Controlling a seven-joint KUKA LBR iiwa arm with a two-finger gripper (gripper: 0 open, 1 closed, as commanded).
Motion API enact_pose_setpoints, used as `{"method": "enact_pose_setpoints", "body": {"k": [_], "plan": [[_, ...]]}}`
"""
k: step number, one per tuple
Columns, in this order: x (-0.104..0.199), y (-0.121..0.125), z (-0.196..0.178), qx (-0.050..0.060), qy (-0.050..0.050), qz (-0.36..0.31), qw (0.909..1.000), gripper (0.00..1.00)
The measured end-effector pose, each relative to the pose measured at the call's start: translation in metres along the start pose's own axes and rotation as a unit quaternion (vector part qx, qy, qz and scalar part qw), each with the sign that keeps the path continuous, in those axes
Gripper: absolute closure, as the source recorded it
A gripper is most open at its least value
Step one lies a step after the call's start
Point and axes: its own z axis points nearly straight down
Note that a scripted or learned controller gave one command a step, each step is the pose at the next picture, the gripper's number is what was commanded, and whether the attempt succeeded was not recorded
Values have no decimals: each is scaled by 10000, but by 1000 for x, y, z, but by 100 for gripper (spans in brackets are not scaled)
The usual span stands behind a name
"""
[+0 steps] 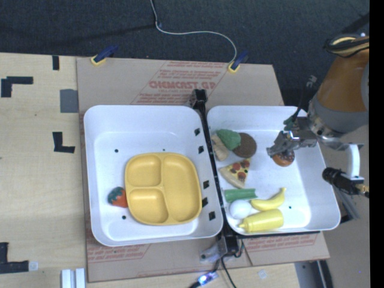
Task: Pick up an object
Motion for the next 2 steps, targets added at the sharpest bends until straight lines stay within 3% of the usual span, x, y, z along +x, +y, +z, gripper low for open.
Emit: {"method": "enact_pose_setpoints", "body": {"k": [2], "plan": [[101, 20, -9, 14, 7, -27, 10000, 100]]}}
